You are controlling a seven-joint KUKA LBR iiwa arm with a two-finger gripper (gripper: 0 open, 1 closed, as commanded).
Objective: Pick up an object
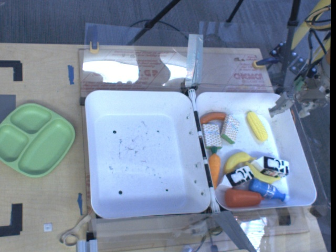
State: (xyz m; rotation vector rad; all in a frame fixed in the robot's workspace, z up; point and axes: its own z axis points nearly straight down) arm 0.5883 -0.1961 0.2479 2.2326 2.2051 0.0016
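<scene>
Up at the far right corner of the right bin (307, 185), the end effector (287, 103) hangs over the rim; it is small and cluttered with cables, so whether it is apart or together I cannot tell, and nothing shows clamped in it. Nearest to it inside the right bin lies a yellow corn cob (256, 126), just left of and below the end effector, apart from it. Further left in that bin sit an orange sausage (212, 117) and two small checked packets (220, 131), near the wall shared with the left bin (100, 109). Toward the near side of the right bin lie a carrot (214, 168), a banana (239, 160), two black-and-white blocks (275, 166), a blue bottle (266, 189) and a red piece (242, 197), all well apart from the end effector. Left of the left bin, a green divided plate (34, 139) rests on the desk (31, 67).
</scene>
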